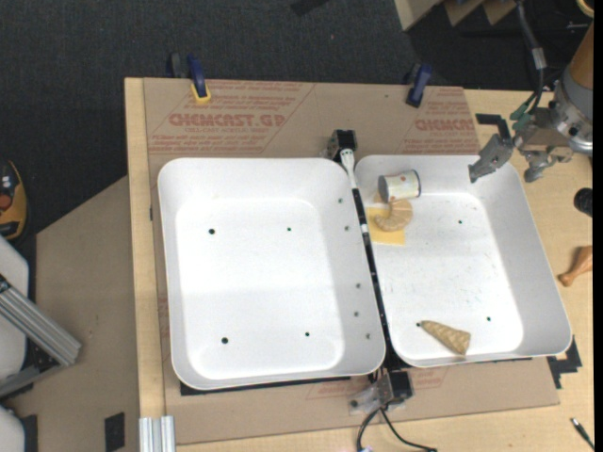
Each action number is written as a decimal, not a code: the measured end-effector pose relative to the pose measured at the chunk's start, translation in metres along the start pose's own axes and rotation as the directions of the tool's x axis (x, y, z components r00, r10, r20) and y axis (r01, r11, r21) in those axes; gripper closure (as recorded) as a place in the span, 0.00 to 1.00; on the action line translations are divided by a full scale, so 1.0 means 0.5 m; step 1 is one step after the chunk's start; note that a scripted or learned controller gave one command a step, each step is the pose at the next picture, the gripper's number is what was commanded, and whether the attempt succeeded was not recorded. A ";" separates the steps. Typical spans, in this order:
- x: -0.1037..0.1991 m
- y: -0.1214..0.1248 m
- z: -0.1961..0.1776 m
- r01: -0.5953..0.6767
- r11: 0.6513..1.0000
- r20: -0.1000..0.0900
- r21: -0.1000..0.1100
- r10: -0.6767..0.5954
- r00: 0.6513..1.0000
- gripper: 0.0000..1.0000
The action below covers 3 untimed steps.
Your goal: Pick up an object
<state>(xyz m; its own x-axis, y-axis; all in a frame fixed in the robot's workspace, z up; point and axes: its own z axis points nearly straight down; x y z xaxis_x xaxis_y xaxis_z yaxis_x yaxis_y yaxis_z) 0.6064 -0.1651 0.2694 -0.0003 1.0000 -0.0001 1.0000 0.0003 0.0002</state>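
The right bin (528,252) holds three things. A small white cylinder (399,185) lies on its side near the bin's far left corner. Just in front of it sits a flat tan and yellow piece (390,222). A tan cone (445,335) lies near the front rim. My gripper (514,163) hangs over the far right corner of this bin, well to the right of the cylinder. Its two fingers (489,157) are spread open with nothing between them.
The left bin (179,252) lies beside the right one on a brown board (283,111). Two clamps (197,77) (417,84) grip the board's far edge. A black bracket (343,144) stands at the bins' far junction. A wooden piece (575,269) pokes in from the right.
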 end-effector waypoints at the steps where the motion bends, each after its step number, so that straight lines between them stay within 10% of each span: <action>1: 0.063 0.050 0.206 0.003 1.000 -0.003 0.008 -0.003 1.000 0.00; 3: 0.126 0.108 0.367 0.003 0.999 0.000 0.040 -0.003 1.000 0.00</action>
<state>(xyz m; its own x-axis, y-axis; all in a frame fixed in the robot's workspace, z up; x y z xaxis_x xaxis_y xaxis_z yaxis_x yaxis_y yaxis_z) 0.6604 -0.1020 0.0861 -0.0030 1.0000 0.0002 0.9992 0.0030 -0.0399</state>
